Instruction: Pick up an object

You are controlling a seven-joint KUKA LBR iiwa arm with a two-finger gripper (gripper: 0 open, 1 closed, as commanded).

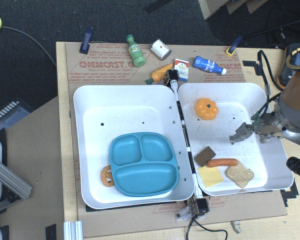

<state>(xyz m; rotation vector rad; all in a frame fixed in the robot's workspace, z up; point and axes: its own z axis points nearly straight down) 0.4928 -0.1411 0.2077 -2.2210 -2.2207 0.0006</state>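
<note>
The right bin holds an orange pumpkin at its back left. Along its front lie a brown block, a red sausage, a yellow cheese slice and a slice of bread. My gripper hangs over the right half of this bin, above bare floor, right of the pumpkin and behind the bread. Its fingers stand spread open with nothing between them.
The left bin holds a blue divided plate and a pretzel at the plate's left edge. Behind the bins lie a green bottle, a white can, a small carton and a blue bottle.
</note>
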